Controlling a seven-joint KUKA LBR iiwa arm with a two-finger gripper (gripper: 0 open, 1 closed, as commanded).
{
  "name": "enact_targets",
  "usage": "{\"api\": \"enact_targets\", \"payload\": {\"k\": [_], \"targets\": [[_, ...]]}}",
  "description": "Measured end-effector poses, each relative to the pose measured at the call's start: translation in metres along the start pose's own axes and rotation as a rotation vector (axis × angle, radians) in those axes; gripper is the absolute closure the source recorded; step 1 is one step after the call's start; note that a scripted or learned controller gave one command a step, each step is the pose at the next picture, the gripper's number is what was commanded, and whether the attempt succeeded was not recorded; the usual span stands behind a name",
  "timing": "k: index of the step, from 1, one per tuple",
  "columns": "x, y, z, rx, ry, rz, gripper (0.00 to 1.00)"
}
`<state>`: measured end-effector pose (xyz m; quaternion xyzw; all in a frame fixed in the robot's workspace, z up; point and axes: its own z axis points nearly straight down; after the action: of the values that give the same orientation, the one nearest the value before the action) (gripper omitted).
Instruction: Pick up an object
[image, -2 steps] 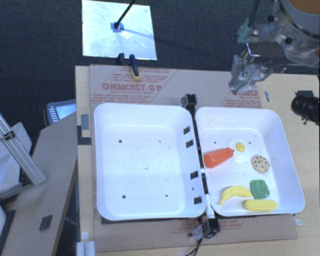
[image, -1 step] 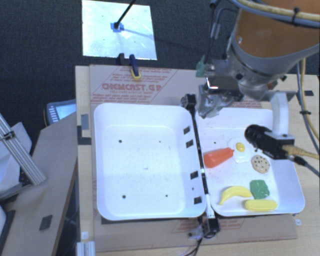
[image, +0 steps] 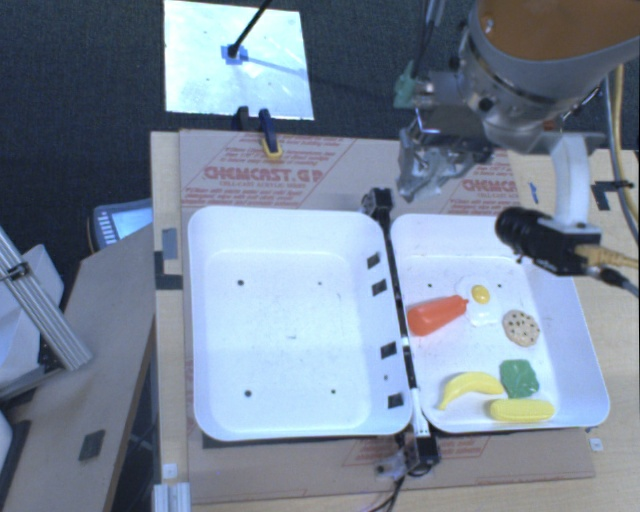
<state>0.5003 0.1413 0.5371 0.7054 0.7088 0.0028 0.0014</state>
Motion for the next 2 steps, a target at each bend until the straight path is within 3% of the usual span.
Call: {"api": "enact_targets", "payload": {"k": [2], "targets": [[0.000, 0.000, -0.021, -0.001, 0.002, -0.003, 1.00]]}}
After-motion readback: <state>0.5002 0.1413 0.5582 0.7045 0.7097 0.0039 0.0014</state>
